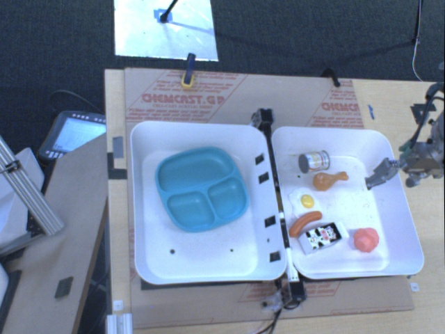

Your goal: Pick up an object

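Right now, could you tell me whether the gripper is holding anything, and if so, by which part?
Nothing is held. The gripper sits at the right bin's right edge, apart from the toy foods, with nothing seen between its fingers.

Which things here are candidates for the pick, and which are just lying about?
Pick candidates, right bin:
can
chicken leg
fried egg
sausage
cow-print carton
pink lump

Lying about:
blue divided tray in left bin
yellow clamp

apparently "chemcast gp" on cardboard
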`<state>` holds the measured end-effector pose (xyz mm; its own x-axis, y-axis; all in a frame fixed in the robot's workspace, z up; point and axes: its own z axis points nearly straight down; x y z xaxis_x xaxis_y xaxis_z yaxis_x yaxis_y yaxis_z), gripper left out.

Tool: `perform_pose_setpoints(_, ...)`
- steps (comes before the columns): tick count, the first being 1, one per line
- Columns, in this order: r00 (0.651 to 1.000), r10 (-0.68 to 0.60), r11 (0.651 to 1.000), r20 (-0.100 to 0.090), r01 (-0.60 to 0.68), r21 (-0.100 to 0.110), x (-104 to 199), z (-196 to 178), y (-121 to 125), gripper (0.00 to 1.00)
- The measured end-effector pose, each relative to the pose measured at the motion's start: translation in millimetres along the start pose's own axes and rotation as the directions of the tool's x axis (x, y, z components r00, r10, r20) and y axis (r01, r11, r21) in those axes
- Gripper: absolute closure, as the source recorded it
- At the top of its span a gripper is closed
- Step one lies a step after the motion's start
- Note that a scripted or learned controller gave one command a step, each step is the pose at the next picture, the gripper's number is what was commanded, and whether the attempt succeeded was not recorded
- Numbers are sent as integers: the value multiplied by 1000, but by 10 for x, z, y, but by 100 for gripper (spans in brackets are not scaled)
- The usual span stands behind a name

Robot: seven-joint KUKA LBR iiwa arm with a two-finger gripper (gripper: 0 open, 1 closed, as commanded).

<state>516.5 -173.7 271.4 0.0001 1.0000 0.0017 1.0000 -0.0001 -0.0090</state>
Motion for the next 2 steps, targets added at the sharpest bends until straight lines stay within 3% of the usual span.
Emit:
perform_pose_setpoints(1, 1000, -3, 1000, 3, 3, -11, 6, -58, 20, 0)
perform_pose_setpoints(2, 1000, -2, 1000, 1, 2, -7, 53, 538, -27, 0)
